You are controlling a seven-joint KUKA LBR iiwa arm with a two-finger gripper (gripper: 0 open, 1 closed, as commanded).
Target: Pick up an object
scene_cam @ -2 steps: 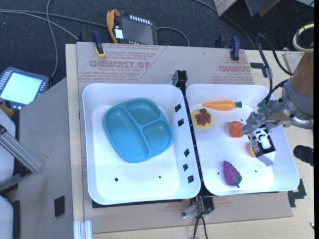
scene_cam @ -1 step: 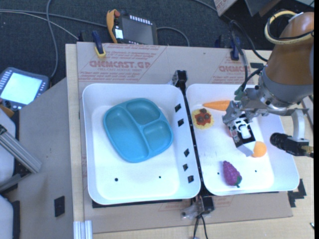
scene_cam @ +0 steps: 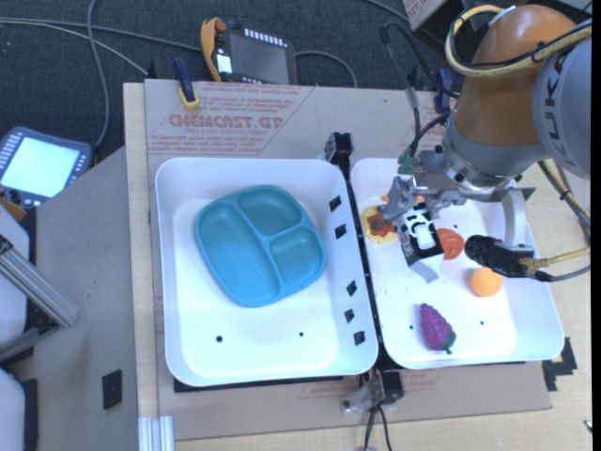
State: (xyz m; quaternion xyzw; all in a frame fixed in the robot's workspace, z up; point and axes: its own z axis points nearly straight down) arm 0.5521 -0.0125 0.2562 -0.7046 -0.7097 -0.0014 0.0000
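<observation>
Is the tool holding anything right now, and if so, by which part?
Cannot be told. The tool hangs low in the right bin near a red item, but no object shows between its tips.

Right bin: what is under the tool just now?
Beneath the tool, in the right bin, a red piece and a yellow-red piece show partly beside it. Whatever lies directly under it is covered.

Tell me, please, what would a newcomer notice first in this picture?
First the blue plate, with three compartments, in the left bin. Then the arm over the right bin, its gripper low among toy foods: purple grapes near the front, an orange to the right.
</observation>
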